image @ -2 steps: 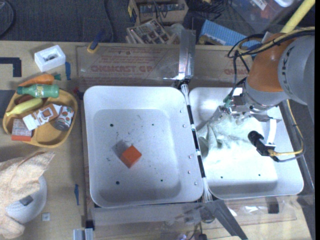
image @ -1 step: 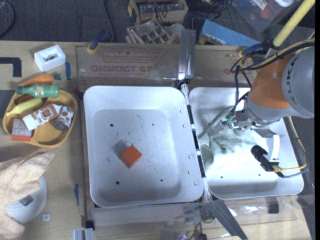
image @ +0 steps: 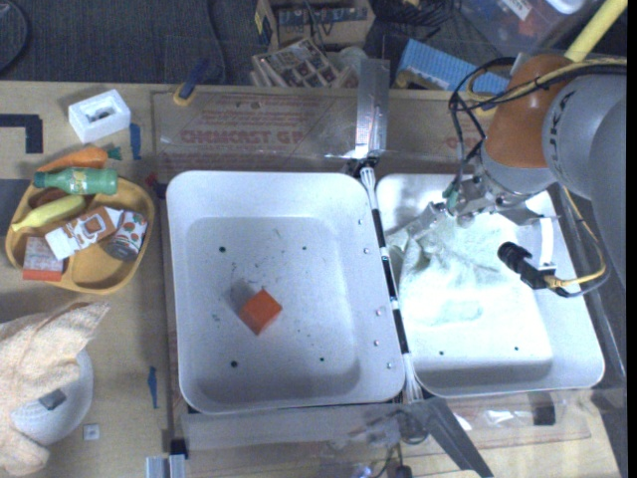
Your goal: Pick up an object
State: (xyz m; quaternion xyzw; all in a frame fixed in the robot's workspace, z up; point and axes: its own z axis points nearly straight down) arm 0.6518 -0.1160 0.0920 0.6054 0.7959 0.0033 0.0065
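Closest to us, the orange block sits alone on the floor of the left bin, untouched; so the pick hasn't happened yet, as far as we can judge. Further back, the gripper is over the right bin, well apart from the block; it's blurry and we can't tell its state. Whole approach and grab left, we'd say.

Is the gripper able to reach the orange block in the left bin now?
Probably yes. The orange block lies alone on the left bin floor with nothing over it. The gripper hangs above the right bin, so it must cross the divider first.
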